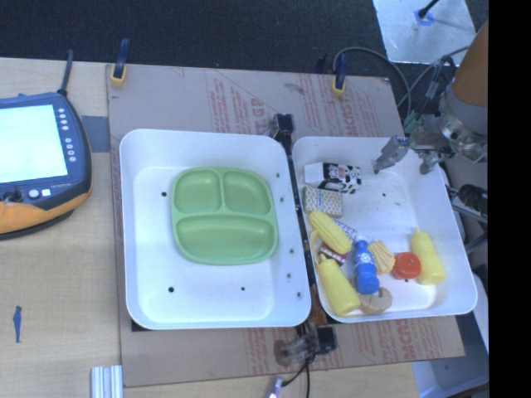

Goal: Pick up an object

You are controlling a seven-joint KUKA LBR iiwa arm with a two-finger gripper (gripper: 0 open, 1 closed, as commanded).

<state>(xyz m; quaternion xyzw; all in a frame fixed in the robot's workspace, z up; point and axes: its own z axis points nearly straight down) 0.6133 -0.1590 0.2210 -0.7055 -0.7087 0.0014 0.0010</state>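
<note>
Gripper (406, 157) hovers over the right bin's (461, 247) back corner, fingers spread, nothing between them.
Probably best dropping straight onto the nearby black-and-white carton (340, 174), away from the corn (329, 231) pile.

arm (469, 73) cut off at right edge

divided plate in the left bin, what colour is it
Light green; the divided plate in the left bin shows plainly in the camera view.
</note>
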